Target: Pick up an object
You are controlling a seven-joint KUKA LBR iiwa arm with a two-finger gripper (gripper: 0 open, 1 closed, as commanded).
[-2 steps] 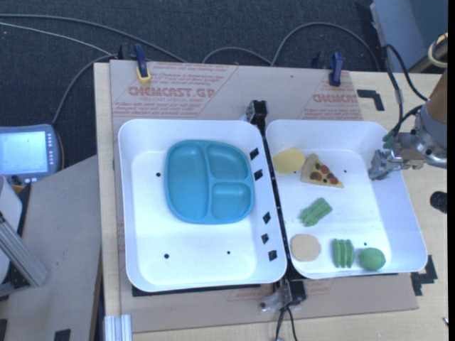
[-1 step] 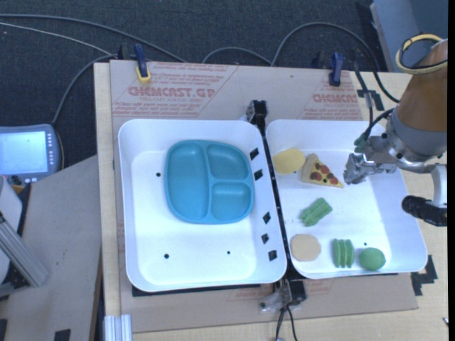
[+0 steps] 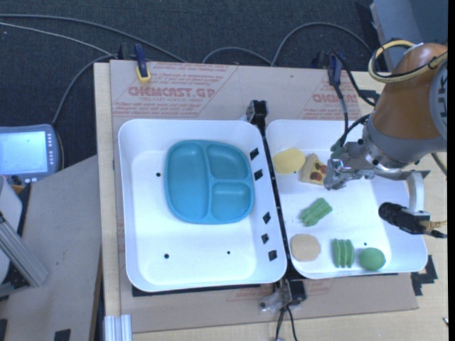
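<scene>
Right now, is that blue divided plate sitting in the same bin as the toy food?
No, the blue divided plate lies alone in the left bin, while the toy food pieces are all in the right bin.

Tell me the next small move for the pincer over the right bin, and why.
Probably a short drop straight down. The pincer sits at the right edge of the pizza slice toy, beside the yellow piece in the right bin. Nothing shows between its fingers yet, and that toy is the closest object, so lowering onto it looks like the shortest way to a grasp.
</scene>
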